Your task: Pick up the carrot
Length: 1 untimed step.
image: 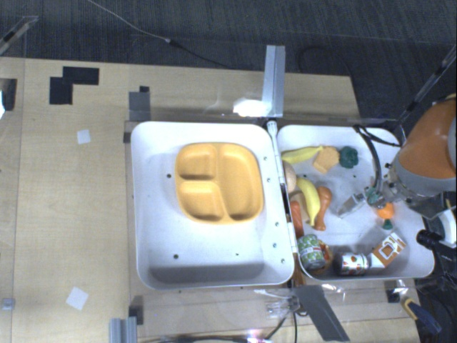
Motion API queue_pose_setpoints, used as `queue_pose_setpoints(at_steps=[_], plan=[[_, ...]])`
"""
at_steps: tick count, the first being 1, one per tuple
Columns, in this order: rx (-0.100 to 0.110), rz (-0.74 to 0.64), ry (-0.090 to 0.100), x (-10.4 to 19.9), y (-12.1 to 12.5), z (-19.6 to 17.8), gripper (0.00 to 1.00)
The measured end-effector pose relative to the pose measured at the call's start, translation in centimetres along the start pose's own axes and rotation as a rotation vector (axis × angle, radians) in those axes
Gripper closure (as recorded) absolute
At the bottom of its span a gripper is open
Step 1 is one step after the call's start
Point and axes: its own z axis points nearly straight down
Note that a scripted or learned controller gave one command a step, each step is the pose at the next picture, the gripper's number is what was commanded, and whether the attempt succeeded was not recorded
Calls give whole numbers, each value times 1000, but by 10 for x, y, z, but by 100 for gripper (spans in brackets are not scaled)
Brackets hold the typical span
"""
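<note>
The carrot [323, 206], an orange tapered piece, lies in the right bin [421, 266] just right of a yellow banana [308, 198]. My gripper [372, 196] hangs low over the middle of the right bin, about a hand's width right of the carrot and apart from it. The grey arm with its orange band [433, 147] comes in from the right and hides the wrist. A small orange item with a green end [385, 211] lies right beside the gripper. A grey metallic piece [348, 205] sits between the gripper and the carrot.
The right bin also holds a second banana [301, 154], an orange wedge [325, 160], broccoli [348, 156], a red piece [296, 218], a green can [312, 252], a silver can [351, 263] and a small carton [390, 247]. A yellow divided tray [216, 182] sits in the left bin [153, 213].
</note>
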Motion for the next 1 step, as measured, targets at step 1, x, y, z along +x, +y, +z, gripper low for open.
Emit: queue_pose_setpoints(at_steps=[1], plan=[[-7, -3, -7, -1, 3, -13, 100]])
